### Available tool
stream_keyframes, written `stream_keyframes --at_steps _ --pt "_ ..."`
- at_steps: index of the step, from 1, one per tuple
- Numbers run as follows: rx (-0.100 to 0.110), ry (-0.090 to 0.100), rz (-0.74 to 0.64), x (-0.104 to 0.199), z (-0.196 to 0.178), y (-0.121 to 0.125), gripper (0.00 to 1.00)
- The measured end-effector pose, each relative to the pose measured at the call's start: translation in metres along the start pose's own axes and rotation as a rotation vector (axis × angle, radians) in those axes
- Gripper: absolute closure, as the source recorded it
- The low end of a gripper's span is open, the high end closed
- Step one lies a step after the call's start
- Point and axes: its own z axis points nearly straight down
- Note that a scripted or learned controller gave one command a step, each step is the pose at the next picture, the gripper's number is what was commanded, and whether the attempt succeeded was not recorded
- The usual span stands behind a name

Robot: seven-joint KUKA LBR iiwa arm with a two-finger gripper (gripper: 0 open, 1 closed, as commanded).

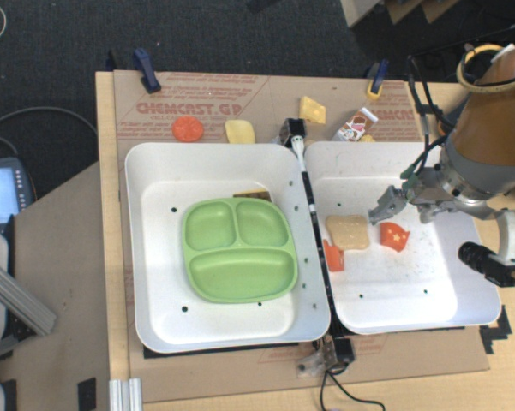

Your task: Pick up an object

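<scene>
Orange-red block (395, 237) sits on the floor of the right bin (428, 302), roughly mid-bin, slightly toward the far wall. Gripper (391, 205) hangs just above and beside it on the far-left side; nothing between the fingers, block lies free. Finger spacing: cannot tell from this angle (dark linkage blurs together). Arm (488, 135) comes in over the bin's right edge, orange band up top.

Also in the right bin: tan bread-like slab (349, 232) just left of the block, apart from it, and a small orange piece (332, 256) against the left wall near the slab's near-left corner.

Left bin (154, 298): green divided plate (238, 250), three compartments, centered on the floor. A thin brown item (252, 196) peeks out at the plate's far edge, too little visible to identify.

On the cardboard bench top (206, 101) past the bins' far edges: orange-red disc (188, 129), pale yellow piece (239, 131), yellow wedge (313, 110), small red-and-white packet (356, 127). Blue clamps (146, 69) at the far edge of the board.
</scene>
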Motion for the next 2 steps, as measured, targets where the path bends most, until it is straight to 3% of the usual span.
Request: stream_keyframes --at_steps 1,2 --pt "0.005 0.0 0.005 -0.063 0.051 0.007 0.0" --pt "0.005 0.002 -0.001 -0.062 0.137 0.035 0.0"
